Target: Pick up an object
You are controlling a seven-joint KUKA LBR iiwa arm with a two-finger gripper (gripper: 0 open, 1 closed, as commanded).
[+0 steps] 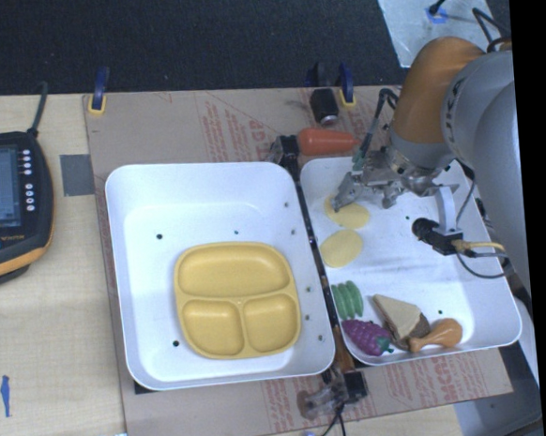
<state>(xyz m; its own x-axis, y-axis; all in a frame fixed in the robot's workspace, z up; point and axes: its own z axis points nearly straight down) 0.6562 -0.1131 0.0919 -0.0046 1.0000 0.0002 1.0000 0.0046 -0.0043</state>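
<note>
Two pale yellow slices (347,231) lie under the gripper (350,195); probably light, slippery; jaw state unclear.

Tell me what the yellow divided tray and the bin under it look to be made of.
The yellow divided tray looks like moulded plastic with a matte finish: one even colour, rounded compartment ridges, soft highlights. The left bin looks like smooth white plastic or coated sheet, slightly glossy, with rounded corners and small dark holes; which, I cannot tell.

Divided tray (237,297) in left bin (136,270); toy foods in right bin (492,308).
</note>
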